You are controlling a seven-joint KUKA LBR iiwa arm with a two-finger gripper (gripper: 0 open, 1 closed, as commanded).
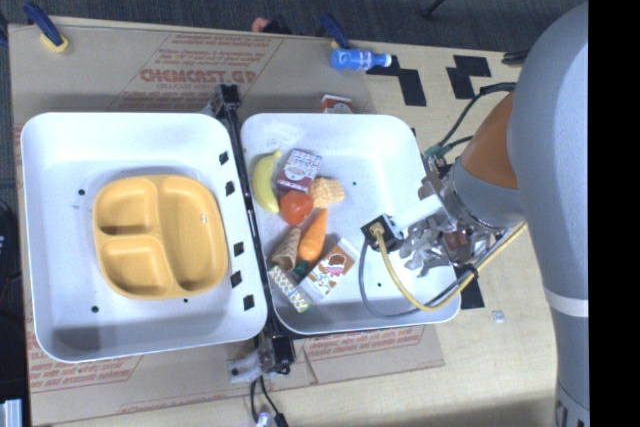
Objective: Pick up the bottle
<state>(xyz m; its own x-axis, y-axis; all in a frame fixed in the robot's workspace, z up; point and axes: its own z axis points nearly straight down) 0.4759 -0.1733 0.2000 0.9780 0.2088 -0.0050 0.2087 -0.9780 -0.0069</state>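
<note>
The arm [555, 165] fills the right side, grey with its orange band [495, 150] above the wrist, bending down over the right edge of the right bin. Two white bins sit side by side on the cardboard-covered bench [190, 65]. The left bin [60, 215] holds a yellow tray [160, 235] with three compartments, lying about in the middle. The right bin [390, 145] has a small heap of toy food along its left side: a banana [264, 181] nearest the divider, a purple box [299, 168] beside it, a tomato [296, 206] below that, a carrot [312, 233] slanting down from the tomato, an ice-cream cone [328, 190] to the right, and a couple of flat packets [328, 267] at the bottom of the heap. The gripper [425, 250] hangs over the bin's lower right part, well apart from the heap, with a yellow cable [400, 290] looping beneath it; from here I cannot tell whether it is apart or together, and nothing shows in its grasp. The bottle [358, 60], blue, lies on its side outside the bins, on the bench just beyond the right bin's far edge.
</note>
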